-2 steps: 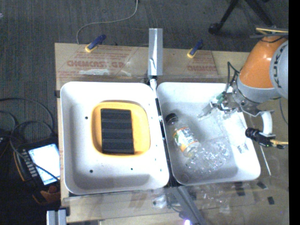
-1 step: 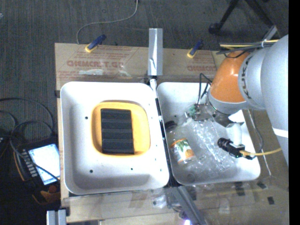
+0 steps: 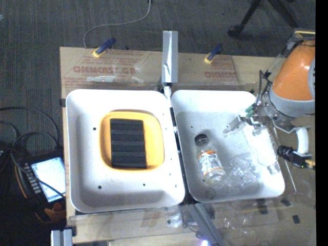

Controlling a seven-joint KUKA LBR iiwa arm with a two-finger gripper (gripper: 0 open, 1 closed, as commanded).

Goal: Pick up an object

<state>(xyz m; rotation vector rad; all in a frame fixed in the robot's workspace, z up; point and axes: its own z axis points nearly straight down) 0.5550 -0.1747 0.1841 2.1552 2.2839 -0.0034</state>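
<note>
A small clear bottle with a black cap and an orange label lies in the right bin, left of its middle. A yellow pad with a black ribbed top rests in the middle of the left bin. My gripper hangs over the right bin's far right part, below the arm's orange band. It is to the right of the bottle and beyond it, apart from it. Nothing shows in its grasp.
Crumpled clear plastic lies in the right bin's near right area, next to the bottle. A metal post stands behind the seam between the bins. Two clamps hold the board at the back. A tablet lies on the floor at left.
</note>
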